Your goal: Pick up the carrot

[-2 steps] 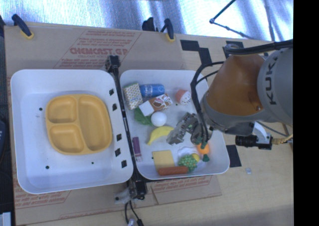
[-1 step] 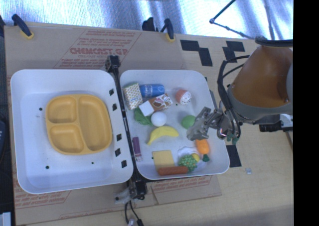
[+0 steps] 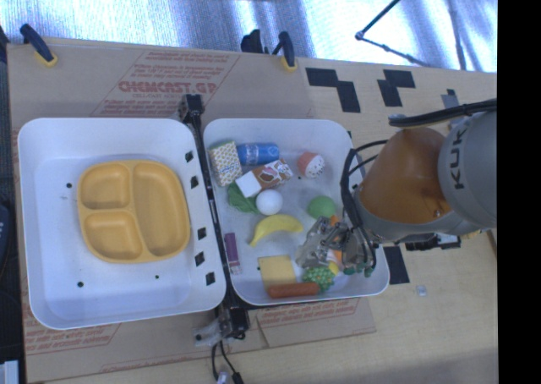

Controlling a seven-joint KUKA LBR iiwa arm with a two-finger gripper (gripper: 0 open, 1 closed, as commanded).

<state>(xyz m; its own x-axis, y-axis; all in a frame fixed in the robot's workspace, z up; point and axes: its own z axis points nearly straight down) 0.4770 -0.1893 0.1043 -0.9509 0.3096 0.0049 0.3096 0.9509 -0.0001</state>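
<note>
The carrot [image 3: 292,290] lies flat along the near wall of the right bin [image 3: 279,127], touching the yellow block [image 3: 277,270]; the gripper [image 3: 324,249] hangs just above and to its right, over a green knobbly toy [image 3: 319,275]; whether the claw is clenched or released, I cannot tell. Crowding the same bin: one banana [image 3: 275,227], one white ball [image 3: 269,201], one green ball [image 3: 321,206], one blue can [image 3: 259,153], one pink stick [image 3: 232,249]. The left bin [image 3: 51,306] bears one yellow divided plate [image 3: 133,209], well apart.
</note>
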